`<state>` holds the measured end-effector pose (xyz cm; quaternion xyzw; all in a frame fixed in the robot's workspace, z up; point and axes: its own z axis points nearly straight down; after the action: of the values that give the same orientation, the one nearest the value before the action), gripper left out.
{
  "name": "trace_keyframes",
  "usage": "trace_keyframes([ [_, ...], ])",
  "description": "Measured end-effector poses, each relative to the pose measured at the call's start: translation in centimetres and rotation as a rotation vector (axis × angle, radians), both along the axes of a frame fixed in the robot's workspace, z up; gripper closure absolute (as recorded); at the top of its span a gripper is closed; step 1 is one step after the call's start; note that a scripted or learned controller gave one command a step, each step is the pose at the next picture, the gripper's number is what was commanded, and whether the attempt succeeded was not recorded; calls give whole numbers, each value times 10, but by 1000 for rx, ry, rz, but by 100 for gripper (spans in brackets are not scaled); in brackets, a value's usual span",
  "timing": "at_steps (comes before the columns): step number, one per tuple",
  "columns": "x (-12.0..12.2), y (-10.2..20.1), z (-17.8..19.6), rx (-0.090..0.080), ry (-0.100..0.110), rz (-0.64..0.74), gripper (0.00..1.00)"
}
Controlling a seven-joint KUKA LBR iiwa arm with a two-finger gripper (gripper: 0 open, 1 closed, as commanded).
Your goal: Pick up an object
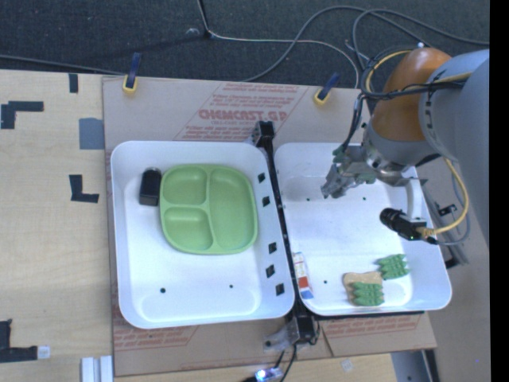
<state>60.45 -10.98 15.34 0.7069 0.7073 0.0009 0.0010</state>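
My gripper (334,186) hangs over the upper middle of the right bin (334,237), reaching in from the right under the orange-banded wrist. Nothing shows between its fingers. In the right bin's near right corner lie a tan and green toy (364,288) and a small green leafy piece (392,266), well below the gripper. A thin red and white stick (301,274) lies along that bin's left wall. The left bin (135,277) holds a green divided plate (209,208) with a small black block (149,186) at its left edge.
A black divider strip (274,213) runs between the two bins. Cables loop behind the bins and around the arm. Yellow clamps (130,84) hold the cardboard sheet under the bins at its far edge.
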Motion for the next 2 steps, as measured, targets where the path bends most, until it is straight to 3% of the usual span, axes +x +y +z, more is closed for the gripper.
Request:
trace_keyframes([
  [2,6,4,112,-1,-2,1,100],
])
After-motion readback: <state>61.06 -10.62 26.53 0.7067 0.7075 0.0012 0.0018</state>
